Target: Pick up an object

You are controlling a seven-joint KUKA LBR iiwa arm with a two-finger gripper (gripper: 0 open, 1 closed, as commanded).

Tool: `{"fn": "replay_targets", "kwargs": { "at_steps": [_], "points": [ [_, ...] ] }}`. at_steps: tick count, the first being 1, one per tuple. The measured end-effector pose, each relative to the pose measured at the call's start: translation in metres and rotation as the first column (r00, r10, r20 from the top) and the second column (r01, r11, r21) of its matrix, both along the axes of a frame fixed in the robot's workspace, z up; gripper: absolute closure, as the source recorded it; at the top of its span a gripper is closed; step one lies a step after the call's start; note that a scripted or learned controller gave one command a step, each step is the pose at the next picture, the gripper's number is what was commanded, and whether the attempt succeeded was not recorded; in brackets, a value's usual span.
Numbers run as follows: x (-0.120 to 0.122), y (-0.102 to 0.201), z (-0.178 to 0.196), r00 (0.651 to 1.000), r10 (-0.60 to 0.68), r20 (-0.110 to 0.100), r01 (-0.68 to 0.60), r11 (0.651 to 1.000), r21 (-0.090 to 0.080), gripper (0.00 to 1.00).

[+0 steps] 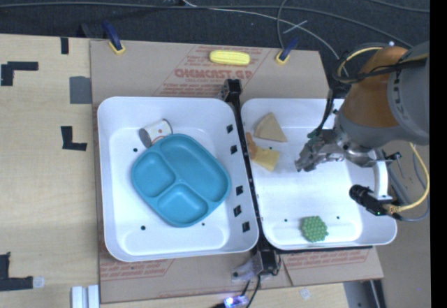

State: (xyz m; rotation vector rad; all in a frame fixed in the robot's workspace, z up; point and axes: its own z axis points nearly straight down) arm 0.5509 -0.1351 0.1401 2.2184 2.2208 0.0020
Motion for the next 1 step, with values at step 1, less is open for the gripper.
{"fn": "replay_targets", "kwargs": {
  "at_steps": [1],
  "points": [
    [-0.0036, 0.0090, 0.0501, 1.000, 0.001, 0.001, -0.001, 1.000, 0.000, 1.00]
  ]
}}
